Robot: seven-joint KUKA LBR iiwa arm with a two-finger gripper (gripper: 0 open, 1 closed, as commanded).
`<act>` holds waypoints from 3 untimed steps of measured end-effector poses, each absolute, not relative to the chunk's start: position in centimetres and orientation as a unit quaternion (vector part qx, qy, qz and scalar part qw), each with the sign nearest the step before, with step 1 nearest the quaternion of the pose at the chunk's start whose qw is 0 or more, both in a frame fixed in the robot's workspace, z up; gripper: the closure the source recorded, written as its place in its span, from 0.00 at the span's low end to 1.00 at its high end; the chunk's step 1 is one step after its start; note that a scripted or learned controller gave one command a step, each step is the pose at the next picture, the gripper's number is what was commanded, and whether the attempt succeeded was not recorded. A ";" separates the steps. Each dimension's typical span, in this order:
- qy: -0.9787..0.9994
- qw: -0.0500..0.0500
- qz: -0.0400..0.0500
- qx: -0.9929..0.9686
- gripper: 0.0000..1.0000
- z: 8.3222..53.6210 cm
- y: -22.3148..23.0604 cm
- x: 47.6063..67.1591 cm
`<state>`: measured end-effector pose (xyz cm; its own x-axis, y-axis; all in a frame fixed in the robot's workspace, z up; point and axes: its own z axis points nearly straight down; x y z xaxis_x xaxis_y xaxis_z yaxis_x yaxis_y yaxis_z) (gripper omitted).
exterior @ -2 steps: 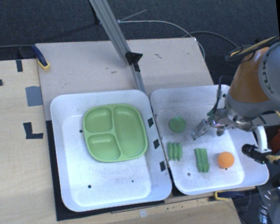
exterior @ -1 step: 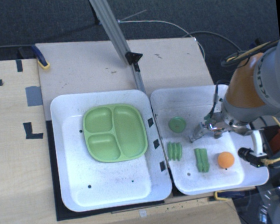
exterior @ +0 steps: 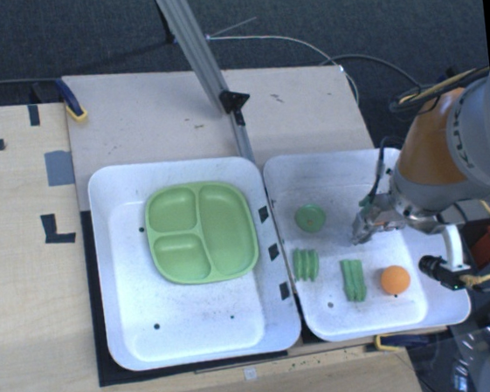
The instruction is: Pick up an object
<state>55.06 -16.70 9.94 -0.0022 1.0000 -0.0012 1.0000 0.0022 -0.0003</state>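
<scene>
Two white bins are set side by side on the bench. The left bin [exterior: 129, 336] is taken up by a green tray [exterior: 201, 231] with three compartments. The right bin [exterior: 312, 170] is entered from the right by the arm [exterior: 438, 155], and four small things are spread on its floor: a round green piece [exterior: 310, 218] near the middle, a ridged green piece [exterior: 305, 264] below it, a second ridged green piece [exterior: 353, 278] just to the right of that, and an orange ball [exterior: 395, 280] near the right wall.

The claw [exterior: 364, 225] is seen over bare bin floor, between the round green piece and the ball, and nothing is seen gripped in it. How far it is opened cannot be told.

A likely failure is judged to be a closure on nothing, since no object is placed under the claw. The ball could also be rolled away if clipped off-centre.
</scene>
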 end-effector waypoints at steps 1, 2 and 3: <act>0.708 0.001 0.001 0.706 1.00 15.1 -15.8 54.6; 0.708 0.001 0.001 0.707 1.00 19.4 -15.8 54.2; 0.708 0.003 0.002 0.706 1.00 25.8 -15.5 54.4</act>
